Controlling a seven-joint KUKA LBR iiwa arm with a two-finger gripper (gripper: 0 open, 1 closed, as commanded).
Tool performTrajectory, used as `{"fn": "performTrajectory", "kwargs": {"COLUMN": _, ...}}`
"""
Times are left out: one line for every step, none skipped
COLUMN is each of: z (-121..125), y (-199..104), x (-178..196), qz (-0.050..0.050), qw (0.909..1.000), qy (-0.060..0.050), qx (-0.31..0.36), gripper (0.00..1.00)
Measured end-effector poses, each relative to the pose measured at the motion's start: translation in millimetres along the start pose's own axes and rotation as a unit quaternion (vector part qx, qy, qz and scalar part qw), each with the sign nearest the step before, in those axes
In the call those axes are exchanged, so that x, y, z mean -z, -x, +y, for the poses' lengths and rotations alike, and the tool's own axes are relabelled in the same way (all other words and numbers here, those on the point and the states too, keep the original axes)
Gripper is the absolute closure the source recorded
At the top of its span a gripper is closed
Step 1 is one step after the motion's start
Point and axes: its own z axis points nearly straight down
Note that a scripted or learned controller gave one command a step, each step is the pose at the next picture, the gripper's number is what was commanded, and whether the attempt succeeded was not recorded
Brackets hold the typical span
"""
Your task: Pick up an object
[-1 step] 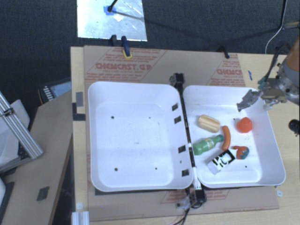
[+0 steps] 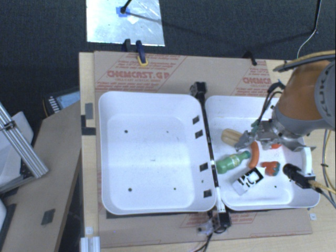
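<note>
Orange carrot [image 2: 254, 153] lies just beneath our tool [image 2: 258, 136] in the right bin [image 2: 231, 197], long axis running near-to-far; whether the tool is spread, we cannot tell.

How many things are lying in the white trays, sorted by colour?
Green: 1, the green bottle
Orange: 1, the long orange piece
Red: 1, the small red piece
Tan: 1, the tan wooden piece
Black and white: 1, the black-and-white block
Total: 5, all in the right bin
</note>
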Motion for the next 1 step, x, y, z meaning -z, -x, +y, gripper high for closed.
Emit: {"fn": "performTrajectory", "kwargs": {"z": -17.0, "y": -6.1, "x": 8.3, "qz": -0.001, "qw": 1.0000, "qy": 0.002, "qx": -0.003, "gripper": 0.00}}
